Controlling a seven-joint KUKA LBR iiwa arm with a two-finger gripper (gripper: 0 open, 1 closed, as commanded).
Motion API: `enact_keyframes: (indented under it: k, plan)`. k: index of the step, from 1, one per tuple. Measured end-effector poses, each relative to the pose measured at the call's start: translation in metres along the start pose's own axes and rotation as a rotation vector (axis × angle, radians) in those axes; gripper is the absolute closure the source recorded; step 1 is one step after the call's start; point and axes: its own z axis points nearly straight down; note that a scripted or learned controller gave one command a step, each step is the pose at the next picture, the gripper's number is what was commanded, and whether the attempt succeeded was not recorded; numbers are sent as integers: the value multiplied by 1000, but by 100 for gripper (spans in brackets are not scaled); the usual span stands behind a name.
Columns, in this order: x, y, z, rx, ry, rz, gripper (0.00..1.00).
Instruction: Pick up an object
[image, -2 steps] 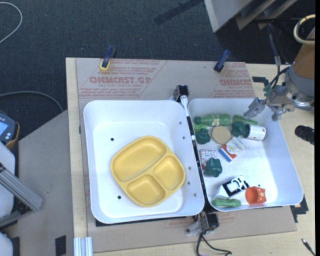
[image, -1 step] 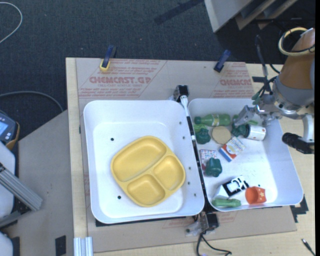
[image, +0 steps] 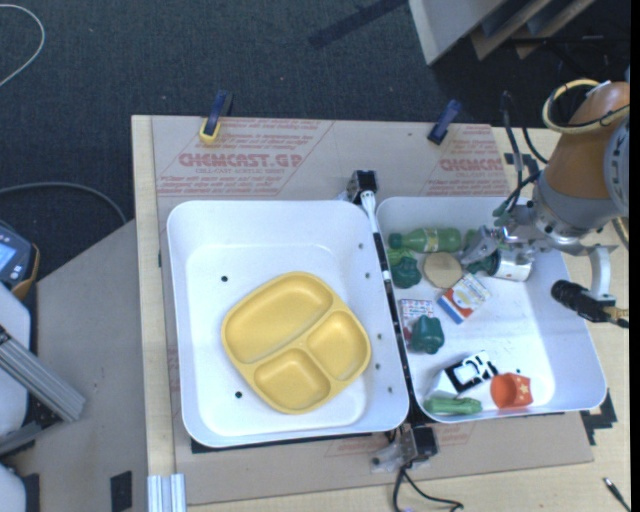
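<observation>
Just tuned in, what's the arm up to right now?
The arm has reached into the right bin, its gripper low at the far end, next to the green bottle and a tan round piece. Nothing is visibly held. The other small items lie scattered nearer the front, including an orange-red toy. The left bin holds a yellow divided tray.
</observation>
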Motion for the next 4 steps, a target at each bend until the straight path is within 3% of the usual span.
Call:
enact_keyframes:
  k: [1, 2, 3, 4]
  plan:
    - [-2, 5, 6, -21, -8, 0, 0]
    - [-3, 7, -6, -28, -13, -1, 100]
    - [4, 5, -54, -7, -2, -1, 100]
    - [4, 7, -108, -8, -3, -1, 100]
